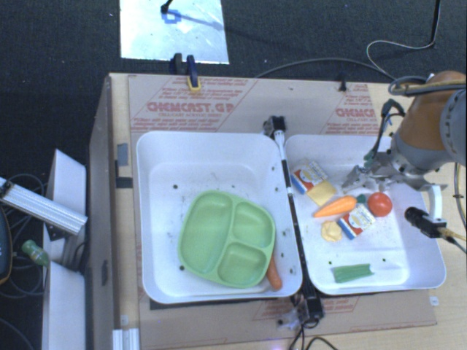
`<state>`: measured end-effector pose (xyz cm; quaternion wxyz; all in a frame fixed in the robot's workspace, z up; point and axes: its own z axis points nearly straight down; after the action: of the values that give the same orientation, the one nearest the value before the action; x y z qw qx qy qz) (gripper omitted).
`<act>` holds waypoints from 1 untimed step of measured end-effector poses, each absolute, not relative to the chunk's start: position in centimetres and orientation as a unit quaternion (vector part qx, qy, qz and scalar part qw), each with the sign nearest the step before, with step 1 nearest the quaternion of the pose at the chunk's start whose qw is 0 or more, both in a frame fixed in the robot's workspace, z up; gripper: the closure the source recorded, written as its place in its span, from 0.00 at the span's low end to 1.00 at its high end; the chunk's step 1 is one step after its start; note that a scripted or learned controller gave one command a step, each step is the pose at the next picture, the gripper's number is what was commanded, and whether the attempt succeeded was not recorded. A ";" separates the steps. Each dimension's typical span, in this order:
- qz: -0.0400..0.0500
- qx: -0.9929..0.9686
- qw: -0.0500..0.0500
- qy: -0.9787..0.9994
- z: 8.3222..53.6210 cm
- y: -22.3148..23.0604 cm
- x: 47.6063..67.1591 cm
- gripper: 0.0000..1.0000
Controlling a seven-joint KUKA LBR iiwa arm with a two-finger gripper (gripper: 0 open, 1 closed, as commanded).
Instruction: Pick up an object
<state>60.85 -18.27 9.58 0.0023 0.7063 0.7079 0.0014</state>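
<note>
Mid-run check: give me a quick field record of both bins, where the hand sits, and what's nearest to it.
left bin: green divided plate, small orange item at the plate's right edge
right bin: carrot, tomato, yellow block, two small packets, green strip
hand: over the right bin's upper part
nearest items: tomato and carrot, just below the hand
held: nothing seen between the fingers

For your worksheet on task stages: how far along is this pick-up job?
Done: the gripper has been brought over the right bin, just above the carrot and tomato. In hand: nothing visibly held. Left: closing on an item and lifting it; all the food lies on the bin floor.
</note>
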 end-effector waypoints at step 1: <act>0.001 0.706 0.001 0.709 8.5 -15.5 66.9 0.00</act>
<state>66.94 -15.47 8.52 0.0014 0.7056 0.7086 0.0009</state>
